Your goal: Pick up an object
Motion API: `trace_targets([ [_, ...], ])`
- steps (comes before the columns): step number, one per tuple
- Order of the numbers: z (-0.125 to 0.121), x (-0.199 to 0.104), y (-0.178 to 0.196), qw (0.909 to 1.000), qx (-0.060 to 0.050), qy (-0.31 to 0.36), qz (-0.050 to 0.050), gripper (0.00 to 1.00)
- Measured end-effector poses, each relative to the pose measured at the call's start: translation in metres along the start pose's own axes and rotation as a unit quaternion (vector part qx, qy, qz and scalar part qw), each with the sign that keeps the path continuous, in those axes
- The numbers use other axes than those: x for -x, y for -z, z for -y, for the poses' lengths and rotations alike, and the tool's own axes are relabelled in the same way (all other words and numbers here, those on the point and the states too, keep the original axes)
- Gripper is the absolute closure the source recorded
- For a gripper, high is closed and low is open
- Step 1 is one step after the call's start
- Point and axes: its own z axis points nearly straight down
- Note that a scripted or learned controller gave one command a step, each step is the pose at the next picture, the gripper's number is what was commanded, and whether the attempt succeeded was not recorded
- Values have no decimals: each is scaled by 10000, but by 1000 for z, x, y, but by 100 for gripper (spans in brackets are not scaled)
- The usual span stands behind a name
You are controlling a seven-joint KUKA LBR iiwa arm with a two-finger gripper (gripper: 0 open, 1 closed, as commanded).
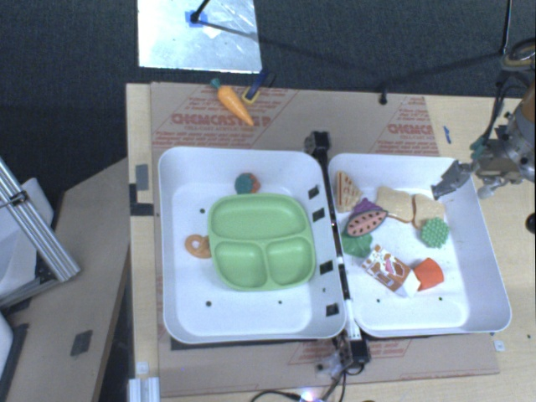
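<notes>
My gripper (466, 186) hangs over the far right corner of the right bin (481, 304), open, with nothing between its fingers. One grey fingertip (445, 182) is just above and right of two tan toast pieces (394, 203) (430, 208). A green bumpy ball (435, 233) lies below them. Further in lie an orange-red block (430, 272), a patterned white box (386, 267), a purple-red slice (366, 221), a tan wedge (347, 190) and a green leaf (356, 244).
The left bin (180, 308) holds a green divided plate (260, 241), a small pretzel (198, 246) and a teal-red ball (246, 182). A toy carrot (234, 105) lies on the cardboard behind the bins. A black hinge strip (329, 224) separates the bins.
</notes>
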Motion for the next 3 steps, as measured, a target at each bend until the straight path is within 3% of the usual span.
trace_targets([
  [1,-2,-1,6,10000,55,14,10,0],
  [3,-8,7,-83,10000,52,7,11,0],
])
